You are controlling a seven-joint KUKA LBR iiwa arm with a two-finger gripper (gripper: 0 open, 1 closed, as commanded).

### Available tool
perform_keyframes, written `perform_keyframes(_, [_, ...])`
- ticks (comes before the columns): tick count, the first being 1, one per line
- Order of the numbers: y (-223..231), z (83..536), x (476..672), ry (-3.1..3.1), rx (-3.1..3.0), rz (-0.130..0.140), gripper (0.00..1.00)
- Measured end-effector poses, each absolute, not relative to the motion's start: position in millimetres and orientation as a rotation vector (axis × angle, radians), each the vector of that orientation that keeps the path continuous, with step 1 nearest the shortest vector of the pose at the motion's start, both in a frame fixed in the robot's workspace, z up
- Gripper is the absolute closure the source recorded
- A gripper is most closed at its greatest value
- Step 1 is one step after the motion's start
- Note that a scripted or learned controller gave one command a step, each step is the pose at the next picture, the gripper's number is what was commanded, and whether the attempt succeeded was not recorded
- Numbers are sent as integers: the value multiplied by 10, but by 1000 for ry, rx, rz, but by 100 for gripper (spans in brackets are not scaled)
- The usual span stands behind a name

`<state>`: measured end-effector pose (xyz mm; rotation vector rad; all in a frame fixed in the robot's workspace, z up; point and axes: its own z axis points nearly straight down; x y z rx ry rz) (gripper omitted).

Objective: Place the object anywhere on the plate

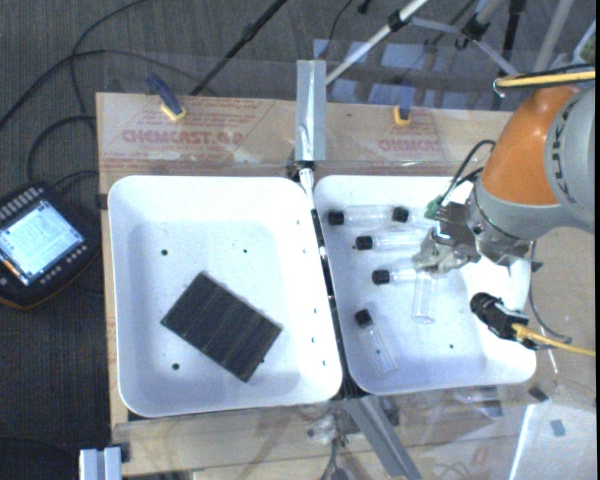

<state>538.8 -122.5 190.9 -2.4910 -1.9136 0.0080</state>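
My gripper (435, 256) hangs over the right bin (500, 368), and a clear tube (423, 296) stands upright between its fingers, clamped at the top end. Four more clear tubes with black caps lie on the bin floor to its left and below it. The plate (221, 326), a dark ribbed slab, lies tilted in the left bin (145, 208), well apart.

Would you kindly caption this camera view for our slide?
Gripper over right bin's clear vials; dark ridged plate in left bin.
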Motion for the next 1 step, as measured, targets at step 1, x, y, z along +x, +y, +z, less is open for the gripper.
perform_keyframes(1, [-573, 1826, 5854, -2135, -2303, 5, 100])
